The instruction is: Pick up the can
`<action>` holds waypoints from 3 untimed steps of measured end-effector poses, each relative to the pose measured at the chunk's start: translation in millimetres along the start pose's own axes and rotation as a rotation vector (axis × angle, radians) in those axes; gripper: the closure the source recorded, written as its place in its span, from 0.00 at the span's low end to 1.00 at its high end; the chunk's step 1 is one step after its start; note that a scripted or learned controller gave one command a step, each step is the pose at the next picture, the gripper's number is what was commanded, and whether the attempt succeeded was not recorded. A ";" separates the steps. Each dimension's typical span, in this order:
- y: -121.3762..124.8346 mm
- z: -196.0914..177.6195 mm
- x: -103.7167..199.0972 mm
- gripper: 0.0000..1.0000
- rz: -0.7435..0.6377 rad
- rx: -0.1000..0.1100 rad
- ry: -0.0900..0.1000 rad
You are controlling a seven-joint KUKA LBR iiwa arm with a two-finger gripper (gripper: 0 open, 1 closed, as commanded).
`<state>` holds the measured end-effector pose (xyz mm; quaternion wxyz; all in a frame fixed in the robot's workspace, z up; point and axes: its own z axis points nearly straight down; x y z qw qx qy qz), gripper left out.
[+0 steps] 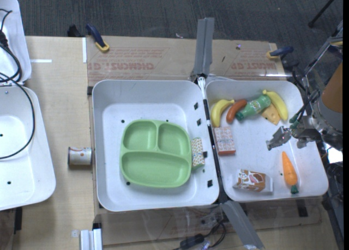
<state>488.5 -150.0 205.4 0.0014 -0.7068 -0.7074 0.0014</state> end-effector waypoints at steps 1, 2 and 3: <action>43.1 88.8 -14.8 0.00 0.050 0.000 0.000; 118.5 114.2 24.8 0.00 0.014 -0.002 0.000; 165.9 116.1 -12.8 0.00 0.038 0.011 0.001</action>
